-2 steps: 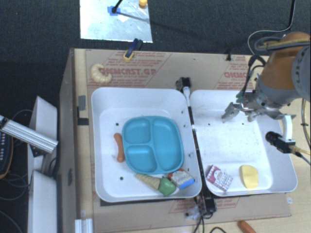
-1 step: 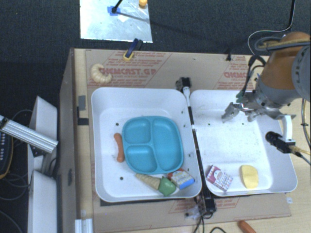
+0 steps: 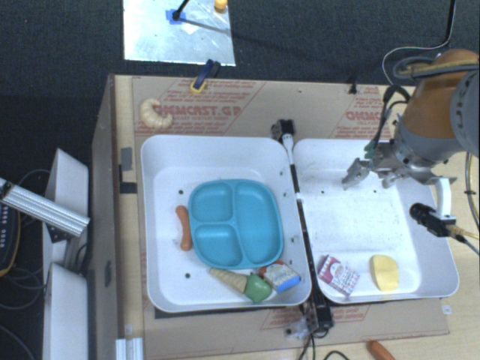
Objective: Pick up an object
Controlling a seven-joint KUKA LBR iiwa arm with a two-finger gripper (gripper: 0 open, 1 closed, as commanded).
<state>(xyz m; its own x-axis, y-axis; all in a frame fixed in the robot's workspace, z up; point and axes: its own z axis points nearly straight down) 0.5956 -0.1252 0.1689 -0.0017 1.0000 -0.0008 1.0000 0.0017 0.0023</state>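
The gripper (image 3: 373, 172) hangs over the far part of the right bin (image 3: 431, 291), and I cannot tell how it is set. Nothing is picked up yet, so this is the reaching step. The closest things are a yellow block (image 3: 385, 272) and a red and white packet (image 3: 339, 274), both near the front edge of that bin. Next, I think the arm must move toward the front edge and go down onto one of them.
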